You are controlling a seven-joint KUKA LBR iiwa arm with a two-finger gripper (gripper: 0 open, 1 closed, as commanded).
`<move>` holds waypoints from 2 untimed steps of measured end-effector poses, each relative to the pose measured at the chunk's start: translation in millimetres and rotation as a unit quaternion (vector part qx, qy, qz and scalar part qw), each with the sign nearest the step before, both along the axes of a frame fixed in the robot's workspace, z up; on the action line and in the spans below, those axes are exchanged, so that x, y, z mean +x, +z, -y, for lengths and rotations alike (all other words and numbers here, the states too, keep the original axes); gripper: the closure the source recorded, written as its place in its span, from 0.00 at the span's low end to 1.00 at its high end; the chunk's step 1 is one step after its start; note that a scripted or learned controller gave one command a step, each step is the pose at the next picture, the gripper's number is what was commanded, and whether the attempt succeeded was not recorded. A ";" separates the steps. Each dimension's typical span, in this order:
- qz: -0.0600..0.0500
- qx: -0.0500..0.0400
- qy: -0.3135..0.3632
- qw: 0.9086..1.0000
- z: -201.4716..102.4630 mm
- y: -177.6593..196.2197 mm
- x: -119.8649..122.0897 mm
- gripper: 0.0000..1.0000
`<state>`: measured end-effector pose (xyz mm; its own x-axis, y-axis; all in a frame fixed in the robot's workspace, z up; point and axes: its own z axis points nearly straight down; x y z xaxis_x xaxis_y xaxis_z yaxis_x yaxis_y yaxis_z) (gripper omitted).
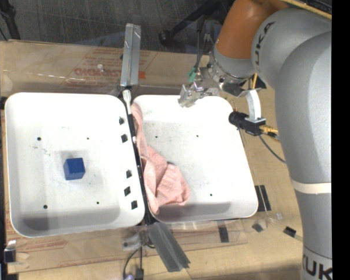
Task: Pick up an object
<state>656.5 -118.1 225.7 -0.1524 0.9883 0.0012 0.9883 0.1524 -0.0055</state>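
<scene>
Presently nothing is gripped: the claw (189, 95), its state not discernible, is poised at the right bin's (236, 156) upper rim, while a pink cloth (160, 177) lower centre and a blue cube (74, 168) at left remain unlifted.

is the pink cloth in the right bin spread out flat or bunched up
Bunched up. The pink cloth lies crumpled in folds along the right bin's left wall, heaped thickest near the front.
</scene>
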 end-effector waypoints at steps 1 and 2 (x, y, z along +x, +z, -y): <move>-0.001 0.000 0.002 1.000 -0.3 9.7 0.3 1.00; 0.001 0.000 -0.027 1.000 4.7 -1.2 0.2 1.00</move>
